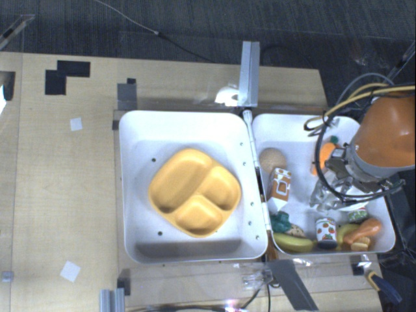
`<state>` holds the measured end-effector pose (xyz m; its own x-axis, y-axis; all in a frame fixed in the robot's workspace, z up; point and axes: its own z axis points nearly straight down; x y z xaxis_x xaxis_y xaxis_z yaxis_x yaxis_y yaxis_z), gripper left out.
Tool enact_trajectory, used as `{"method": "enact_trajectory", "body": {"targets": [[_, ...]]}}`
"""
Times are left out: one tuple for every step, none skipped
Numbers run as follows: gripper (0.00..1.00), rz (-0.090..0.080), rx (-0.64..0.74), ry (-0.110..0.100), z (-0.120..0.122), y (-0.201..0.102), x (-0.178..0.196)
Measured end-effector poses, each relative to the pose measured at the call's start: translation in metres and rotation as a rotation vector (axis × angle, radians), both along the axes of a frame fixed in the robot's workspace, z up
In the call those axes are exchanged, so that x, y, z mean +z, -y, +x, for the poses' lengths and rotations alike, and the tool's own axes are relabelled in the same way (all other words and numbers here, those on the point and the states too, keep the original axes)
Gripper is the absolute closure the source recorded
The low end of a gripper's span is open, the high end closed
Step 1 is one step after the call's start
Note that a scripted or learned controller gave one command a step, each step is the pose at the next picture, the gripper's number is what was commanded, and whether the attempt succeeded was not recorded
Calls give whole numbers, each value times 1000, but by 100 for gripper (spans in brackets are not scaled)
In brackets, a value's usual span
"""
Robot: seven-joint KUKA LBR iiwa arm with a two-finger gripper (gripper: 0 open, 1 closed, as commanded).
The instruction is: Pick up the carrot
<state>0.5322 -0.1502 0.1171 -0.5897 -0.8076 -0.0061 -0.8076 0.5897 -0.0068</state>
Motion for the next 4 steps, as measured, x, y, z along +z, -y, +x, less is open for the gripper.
{"method": "enact_trajectory", "body": {"targets": [[100,5,-322,9,61,51,-25],[0,10,-320,11,63,48,-26],[0,4,-143,4,81,-55,-28],[0,3,-154,11,-7,-131,74]]}}
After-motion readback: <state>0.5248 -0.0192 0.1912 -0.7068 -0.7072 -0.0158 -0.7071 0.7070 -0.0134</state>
